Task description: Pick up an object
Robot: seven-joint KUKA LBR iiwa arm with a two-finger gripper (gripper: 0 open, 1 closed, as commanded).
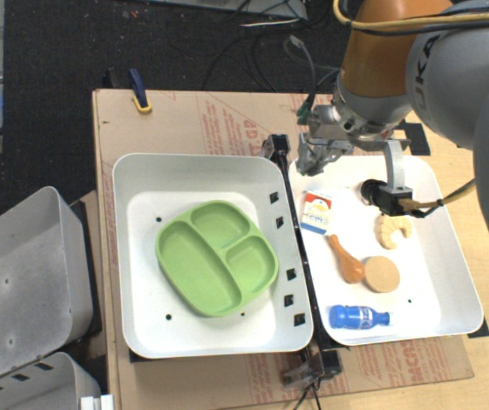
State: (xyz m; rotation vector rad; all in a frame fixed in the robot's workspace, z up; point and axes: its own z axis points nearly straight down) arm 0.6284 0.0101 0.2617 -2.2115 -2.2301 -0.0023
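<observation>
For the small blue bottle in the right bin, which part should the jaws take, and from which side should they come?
Probably grip the blue bottle across the middle of its body, coming straight down from above. It lies on its side, cap toward the right, near the front wall of the right bin, so jaws closing across its width should find free space on both sides.
</observation>
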